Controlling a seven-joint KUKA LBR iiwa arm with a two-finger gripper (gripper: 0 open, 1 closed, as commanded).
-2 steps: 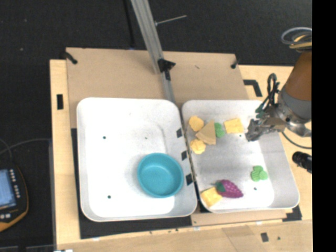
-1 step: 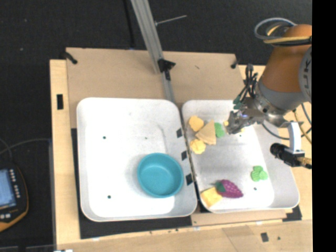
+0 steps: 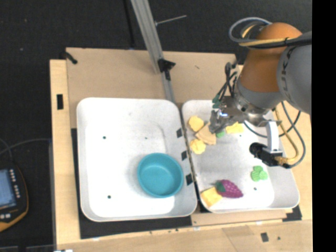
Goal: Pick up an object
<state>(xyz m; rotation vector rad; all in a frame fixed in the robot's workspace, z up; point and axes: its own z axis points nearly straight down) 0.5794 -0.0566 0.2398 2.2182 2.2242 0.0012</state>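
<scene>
End effector (image 3: 218, 121) is low in the right bin (image 3: 239, 161), upper-centre of frame, just right of a cluster of yellow/tan pieces: yellow piece (image 3: 196, 123), tan piece (image 3: 206, 136), another yellow piece (image 3: 198, 146). Can't tell if it's released or clenched, tips too small and dark to read; nothing visibly grasped. A small green bit (image 3: 221, 133) and a yellow item (image 3: 235, 128) sit right by the tips.

Other candidates lower right: purple grape-like toy (image 3: 229, 188) touching a yellow block (image 3: 211, 196), green piece (image 3: 258, 173) near the cable. Blue bowl (image 3: 159, 175) in left bin (image 3: 115, 125), well apart.

Risks, IMO: items crowded, so tips may land between two and push them apart w/o gripping; pieces near the bin divider may get shoved against the wall.
</scene>
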